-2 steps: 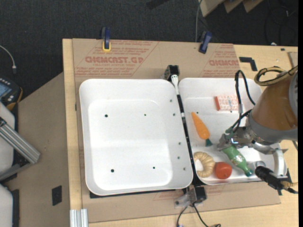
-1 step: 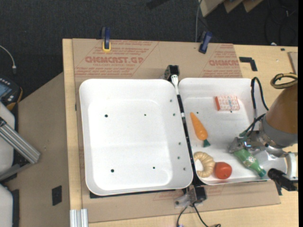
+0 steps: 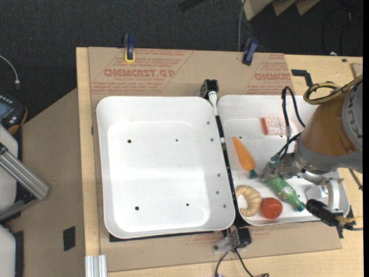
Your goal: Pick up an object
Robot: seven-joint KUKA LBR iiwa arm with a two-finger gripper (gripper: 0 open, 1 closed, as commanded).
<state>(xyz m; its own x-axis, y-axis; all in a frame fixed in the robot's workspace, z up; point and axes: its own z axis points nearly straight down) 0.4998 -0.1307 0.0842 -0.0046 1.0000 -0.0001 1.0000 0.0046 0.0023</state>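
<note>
The right bin point(image 3: 253, 105) holds several objects. An orange carrot point(image 3: 243, 153) lies near its left wall. A green bottle point(image 3: 285, 191) lies slantwise toward the front right. A tan bagel-like ring point(image 3: 249, 199) and a red tomato point(image 3: 271, 208) sit at the front edge. A small red-and-white packet point(image 3: 273, 126) lies near the back. My gripper point(image 3: 270, 172) is low in the right bin, at the upper end of the green bottle and just right of the carrot. The arm's wrist hides the bin's right side.
The left bin point(image 3: 115, 154) is a shallow white tray beside the right one, with a black divider strip point(image 3: 222, 149) between them. Cables point(image 3: 288, 105) loop over the right bin's back. Clamps point(image 3: 129, 48) hold the cardboard base.
</note>
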